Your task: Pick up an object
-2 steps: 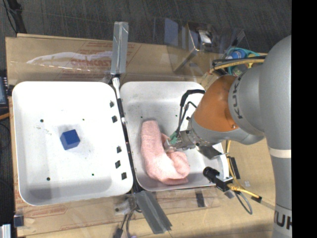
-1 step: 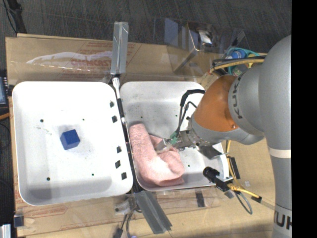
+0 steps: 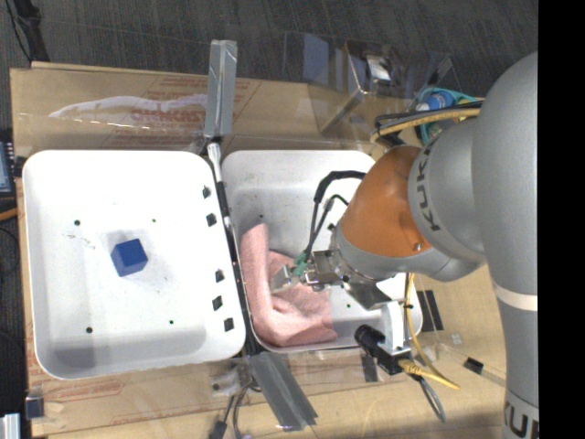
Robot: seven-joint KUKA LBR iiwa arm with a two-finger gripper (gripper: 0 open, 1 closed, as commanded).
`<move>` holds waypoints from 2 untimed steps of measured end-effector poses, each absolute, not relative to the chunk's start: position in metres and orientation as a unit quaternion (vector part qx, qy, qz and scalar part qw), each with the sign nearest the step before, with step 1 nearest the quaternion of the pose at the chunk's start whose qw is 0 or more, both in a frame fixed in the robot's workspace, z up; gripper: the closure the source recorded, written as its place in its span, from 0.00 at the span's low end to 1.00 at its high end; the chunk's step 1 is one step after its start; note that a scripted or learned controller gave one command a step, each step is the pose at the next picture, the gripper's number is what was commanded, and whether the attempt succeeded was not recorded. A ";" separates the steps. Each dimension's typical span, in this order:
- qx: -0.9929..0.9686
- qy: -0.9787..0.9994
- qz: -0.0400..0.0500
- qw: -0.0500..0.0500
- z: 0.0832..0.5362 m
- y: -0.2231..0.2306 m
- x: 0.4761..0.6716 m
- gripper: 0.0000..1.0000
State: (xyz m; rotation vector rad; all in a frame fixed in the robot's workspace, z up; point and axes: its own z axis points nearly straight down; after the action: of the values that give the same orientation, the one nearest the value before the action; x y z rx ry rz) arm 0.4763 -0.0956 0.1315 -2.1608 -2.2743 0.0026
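1 blue cube (image 3: 129,256) in left bin (image 3: 57,186), 1 pink cloth (image 3: 274,314) beneath gripper (image 3: 304,272)

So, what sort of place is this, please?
Likely a robotics lab's bin-picking bench: a KUKA arm, a blue cube in the left bin, a pink cloth in the right bin.

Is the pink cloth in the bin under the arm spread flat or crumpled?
Crumpled: the pink fabric cloth lies bunched in a thick L-shaped heap along the shallow white bin's left wall and near edge.
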 end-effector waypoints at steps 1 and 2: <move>-0.725 -0.689 0.002 0.002 0.091 -0.132 0.551 0.00; -0.690 -0.723 0.002 0.003 0.090 -0.106 0.537 0.00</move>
State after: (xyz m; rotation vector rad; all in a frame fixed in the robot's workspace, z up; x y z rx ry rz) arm 0.5373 -0.1062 0.0903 -2.1646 -2.2679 0.0050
